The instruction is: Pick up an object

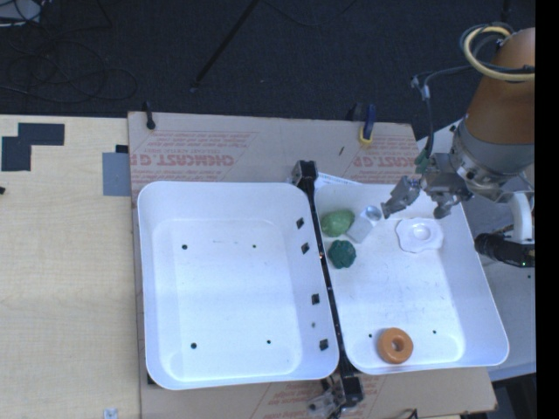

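Observation:
In the right bin [472, 304] several things lie. A pale green lump [336, 223] and a dark green lump [341, 253] rest near the left wall. A small pale cylinder [362, 226] is beside them. A white round lid-like piece [417, 234] lies toward the far right, and an orange ring [395, 345] sits near the front wall. My gripper [422, 199] hangs over the bin's far right corner, just above and behind the white piece, open with nothing between its fingers.
The left bin [157, 234] sits beside the right one, with a black divider strip [316, 269] between them. Brown cardboard [227, 151] lies under both. The arm comes in from the upper right.

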Action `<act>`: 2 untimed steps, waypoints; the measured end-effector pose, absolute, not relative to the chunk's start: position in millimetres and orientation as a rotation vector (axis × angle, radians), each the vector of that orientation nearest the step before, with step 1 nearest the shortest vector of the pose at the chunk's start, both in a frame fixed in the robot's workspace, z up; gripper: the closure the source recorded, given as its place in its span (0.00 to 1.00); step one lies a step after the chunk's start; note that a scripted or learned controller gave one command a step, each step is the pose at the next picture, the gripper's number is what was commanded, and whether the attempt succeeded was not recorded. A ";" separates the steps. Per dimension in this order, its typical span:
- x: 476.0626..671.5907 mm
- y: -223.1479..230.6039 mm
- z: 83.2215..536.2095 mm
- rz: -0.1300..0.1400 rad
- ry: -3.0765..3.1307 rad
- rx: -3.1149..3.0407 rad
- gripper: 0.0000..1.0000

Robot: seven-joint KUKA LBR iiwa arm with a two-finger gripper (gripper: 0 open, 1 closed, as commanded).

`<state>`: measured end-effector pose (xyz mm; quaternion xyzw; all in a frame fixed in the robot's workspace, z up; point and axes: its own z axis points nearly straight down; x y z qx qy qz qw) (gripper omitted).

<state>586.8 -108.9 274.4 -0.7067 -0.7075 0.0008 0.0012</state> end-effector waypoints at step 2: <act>502.0 -183.9 107.7 0.014 -2.206 -2.218 0.00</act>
